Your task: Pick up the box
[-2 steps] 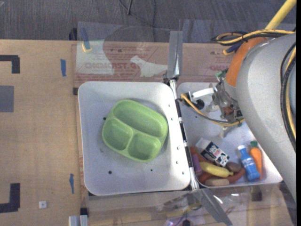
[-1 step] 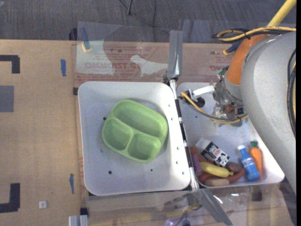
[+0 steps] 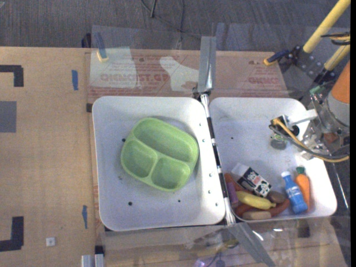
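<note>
The box [image 3: 254, 181] is a small black-and-white carton. It lies tilted in the right bin [image 3: 245, 121], near the front, among other items. My gripper [image 3: 318, 141] hangs over the right side of that bin, up and to the right of the box and well apart from it. Nothing shows between the gripper and the box but bare bin floor.
A yellow banana [image 3: 253, 200], red-brown sausages [image 3: 278, 206], a blue bottle [image 3: 293, 192] and a carrot [image 3: 303, 183] crowd the right bin's front. A small grey-green round thing [image 3: 278, 143] lies near the gripper. The left bin [image 3: 111, 193] holds a green divided plate [image 3: 159, 154].
</note>
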